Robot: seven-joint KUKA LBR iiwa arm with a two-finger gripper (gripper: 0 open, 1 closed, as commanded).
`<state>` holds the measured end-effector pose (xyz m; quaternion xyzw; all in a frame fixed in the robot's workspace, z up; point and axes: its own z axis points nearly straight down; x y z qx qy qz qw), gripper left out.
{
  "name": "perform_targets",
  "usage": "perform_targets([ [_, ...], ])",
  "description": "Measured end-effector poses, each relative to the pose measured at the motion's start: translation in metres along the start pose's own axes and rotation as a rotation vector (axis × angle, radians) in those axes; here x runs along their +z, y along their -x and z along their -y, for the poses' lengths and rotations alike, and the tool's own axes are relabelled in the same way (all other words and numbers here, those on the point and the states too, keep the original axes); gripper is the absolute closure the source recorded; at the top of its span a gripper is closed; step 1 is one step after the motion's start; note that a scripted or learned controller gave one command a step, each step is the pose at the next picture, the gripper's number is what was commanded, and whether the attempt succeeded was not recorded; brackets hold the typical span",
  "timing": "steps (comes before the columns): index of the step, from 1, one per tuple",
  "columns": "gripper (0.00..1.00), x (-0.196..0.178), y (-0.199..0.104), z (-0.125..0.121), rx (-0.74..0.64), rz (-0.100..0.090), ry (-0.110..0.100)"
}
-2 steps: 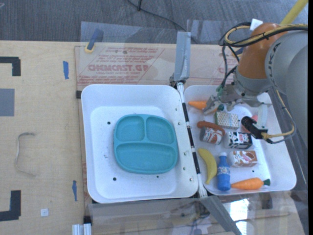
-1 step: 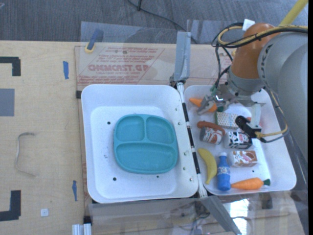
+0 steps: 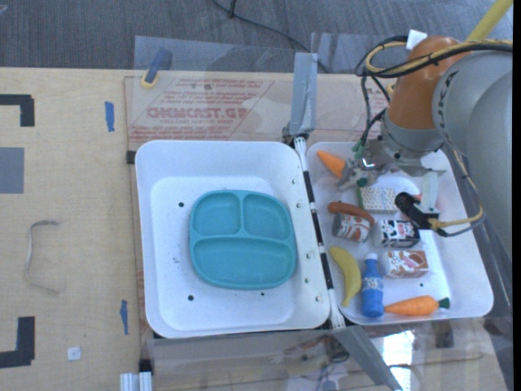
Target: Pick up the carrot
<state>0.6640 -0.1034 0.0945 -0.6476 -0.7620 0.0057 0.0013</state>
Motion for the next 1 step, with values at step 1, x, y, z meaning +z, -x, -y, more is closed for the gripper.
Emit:
perform_targets([
  [1,1.0,-0.1163,-0.0743,-0.0143,0.172,-0.005,0.012],
])
